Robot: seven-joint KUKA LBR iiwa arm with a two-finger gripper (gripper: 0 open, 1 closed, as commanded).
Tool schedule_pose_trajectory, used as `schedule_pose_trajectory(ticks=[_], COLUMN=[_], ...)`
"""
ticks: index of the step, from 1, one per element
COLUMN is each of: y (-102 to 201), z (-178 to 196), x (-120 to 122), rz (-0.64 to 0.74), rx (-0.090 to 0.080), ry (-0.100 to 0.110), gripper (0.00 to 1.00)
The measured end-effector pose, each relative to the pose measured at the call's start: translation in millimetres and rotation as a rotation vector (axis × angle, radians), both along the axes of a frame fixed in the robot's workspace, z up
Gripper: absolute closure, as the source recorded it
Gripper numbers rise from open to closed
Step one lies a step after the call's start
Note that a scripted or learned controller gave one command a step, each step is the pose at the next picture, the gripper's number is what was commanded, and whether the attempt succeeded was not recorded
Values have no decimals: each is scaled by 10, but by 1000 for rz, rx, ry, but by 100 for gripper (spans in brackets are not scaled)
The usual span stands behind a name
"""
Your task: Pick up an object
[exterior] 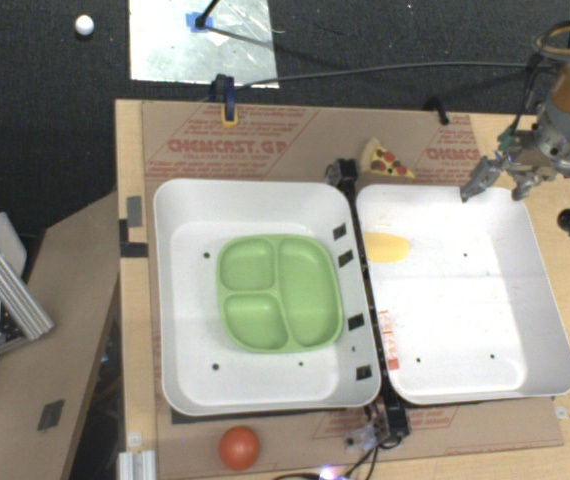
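Note:
A pale yellow flat object (387, 247) lies in the right bin (485, 368), near its left wall. A green three-compartment tray (279, 292) sits in the middle of the left bin (190, 368). My gripper (496, 184) hangs above the right bin's far right corner, well away from the yellow object. Its two fingers (473, 183) are spread apart with nothing between them.
A pizza-slice toy (387, 160) lies on the cardboard just behind the bins. A red-orange ball (238, 447) rests on the bench in front of the left bin. Black clips line the seam between the bins. A cable runs across the back.

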State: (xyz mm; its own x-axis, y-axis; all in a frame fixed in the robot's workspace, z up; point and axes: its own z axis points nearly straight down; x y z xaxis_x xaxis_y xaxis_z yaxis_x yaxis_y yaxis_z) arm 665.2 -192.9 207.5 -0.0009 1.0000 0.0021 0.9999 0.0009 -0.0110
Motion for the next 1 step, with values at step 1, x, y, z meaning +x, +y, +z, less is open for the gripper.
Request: schedule_pose_trajectory(ticks=[1], y=[7], z=[93], x=[28], rz=[3], rx=[-3], ry=[-13], gripper=[0])
